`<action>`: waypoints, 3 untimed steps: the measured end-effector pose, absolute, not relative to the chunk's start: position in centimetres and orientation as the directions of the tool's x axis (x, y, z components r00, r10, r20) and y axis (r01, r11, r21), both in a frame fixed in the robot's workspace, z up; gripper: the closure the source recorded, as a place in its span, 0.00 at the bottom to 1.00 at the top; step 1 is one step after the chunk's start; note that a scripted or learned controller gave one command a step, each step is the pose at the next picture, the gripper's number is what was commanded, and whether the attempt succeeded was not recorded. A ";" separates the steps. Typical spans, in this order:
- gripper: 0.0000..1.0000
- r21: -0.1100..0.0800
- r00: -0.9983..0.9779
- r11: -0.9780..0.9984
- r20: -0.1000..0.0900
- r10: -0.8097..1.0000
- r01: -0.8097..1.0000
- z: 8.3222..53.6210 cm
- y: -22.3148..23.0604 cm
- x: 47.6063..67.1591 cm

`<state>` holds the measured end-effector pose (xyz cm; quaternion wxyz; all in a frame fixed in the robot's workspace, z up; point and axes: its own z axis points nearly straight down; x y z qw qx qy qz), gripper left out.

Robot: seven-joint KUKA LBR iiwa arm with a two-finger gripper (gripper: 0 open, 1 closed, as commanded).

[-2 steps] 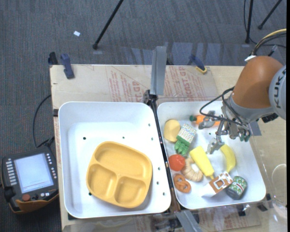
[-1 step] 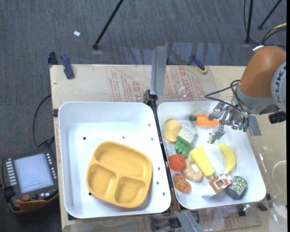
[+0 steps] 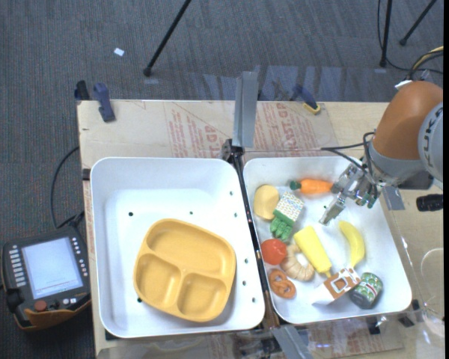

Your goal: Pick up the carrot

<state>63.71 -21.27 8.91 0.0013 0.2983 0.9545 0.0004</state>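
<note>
Camera view: the carrot lies on its side near the far edge of the right bin, green top toward the bin divider, orange tip toward the claw. Nothing lies on it. Just beside its tip the claw hangs over the bin floor, fingers slightly parted with nothing between them. Nearer the camera than the carrot, a pale yellow round item sits beside a small patterned box and a green vegetable. Further out from the carrot lie a tomato, a yellow block, a banana, a pretzel and a dark can. Across the divider from the carrot, the left bin holds a yellow sectioned tray.
</note>
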 end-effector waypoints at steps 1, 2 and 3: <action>0.00 0.006 -0.578 0.578 -0.008 0.816 0.816 17.2 -21.3 63.7; 0.00 -0.005 -0.345 0.345 0.005 0.939 0.939 8.4 -21.1 64.3; 0.00 0.001 -0.036 0.036 0.006 0.999 0.999 8.8 -20.6 64.6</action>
